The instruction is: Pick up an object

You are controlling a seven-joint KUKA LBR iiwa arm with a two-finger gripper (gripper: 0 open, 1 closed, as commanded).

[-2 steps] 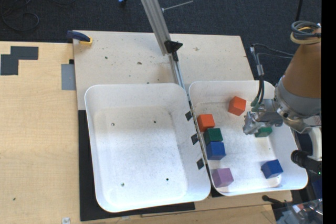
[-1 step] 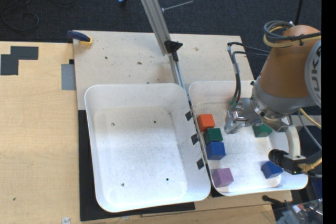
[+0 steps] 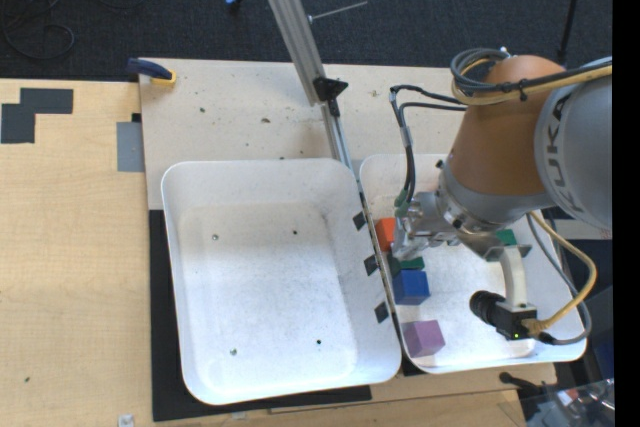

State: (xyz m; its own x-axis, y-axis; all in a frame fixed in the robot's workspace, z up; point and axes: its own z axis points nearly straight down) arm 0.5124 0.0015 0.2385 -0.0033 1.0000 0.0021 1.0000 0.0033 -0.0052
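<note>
In the right bin [image 3: 560,351], my gripper [image 3: 407,243] hangs low over the left side, under the grey and orange arm. An orange block [image 3: 384,233] lies against the bin's left wall, just left of the gripper. Directly below the gripper sits a small green piece [image 3: 411,264], touching a blue cube [image 3: 411,286] in front of it. A purple cube [image 3: 424,337] rests near the front left corner. Another green object [image 3: 504,238] peeks out from under the arm to the right. The arm hides the back half of this bin.
The left bin [image 3: 265,285] stands beside the right one, with a divider and black clips [image 3: 371,265] between them. A slanted aluminium bar [image 3: 295,25] rises behind the bins. A blue and yellow tool [image 3: 152,70] lies at the bench's back left.
</note>
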